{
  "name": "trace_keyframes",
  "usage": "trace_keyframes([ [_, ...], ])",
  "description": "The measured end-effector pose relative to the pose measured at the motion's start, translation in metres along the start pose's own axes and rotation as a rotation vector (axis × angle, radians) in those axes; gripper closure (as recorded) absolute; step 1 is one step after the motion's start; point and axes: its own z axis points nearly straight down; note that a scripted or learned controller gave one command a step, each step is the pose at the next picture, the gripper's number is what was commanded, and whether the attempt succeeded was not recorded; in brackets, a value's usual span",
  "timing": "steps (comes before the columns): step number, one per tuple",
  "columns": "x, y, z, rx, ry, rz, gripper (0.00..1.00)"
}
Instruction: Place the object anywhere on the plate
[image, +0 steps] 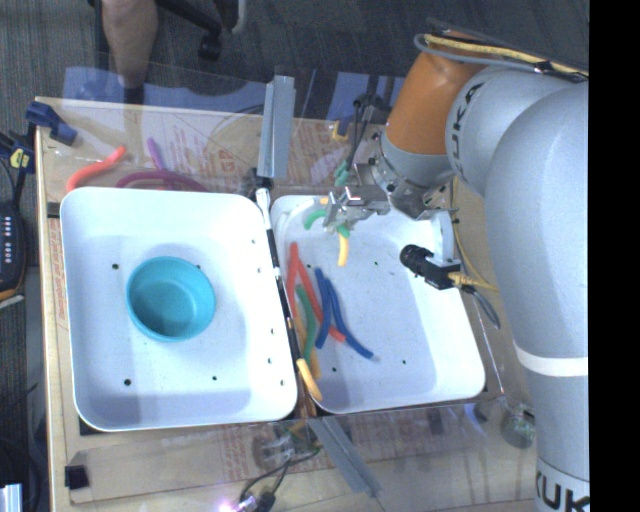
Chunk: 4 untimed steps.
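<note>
A round teal plate (170, 298) with a raised rim lies in the left bin (100, 215), left of its centre. My gripper (340, 205) hovers over the far left corner of the right bin (430, 345). A short yellow stick (343, 250) lies just below the gripper and a green piece (316, 215) just left of it; whether either is held is unclear. Further toward the front, along the bin's left side, lie a red stick (300, 280), a green stick (310, 318) and a blue stick (340, 322).
Another yellow stick (309, 377) rests at the right bin's front left corner. A black fitting with a cable (425, 265) juts from the arm over the bin's right part. The arm's large grey body (530, 200) overhangs the right edge. Loose orange and pink pieces (120, 170) lie behind the left bin.
</note>
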Motion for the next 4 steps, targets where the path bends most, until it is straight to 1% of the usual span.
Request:
trace_keyframes([
  [1,0.06,-0.028,-0.054,-0.001,-0.003,-0.23,1.0],
  [2,0.131,-0.075,-0.061,0.0,-0.004,-0.213,1.0],
  [3,0.198,-0.072,-0.028,0.003,-0.004,-0.216,1.0],
  [4,0.225,-0.059,0.037,0.003,-0.005,-0.287,1.0],
])
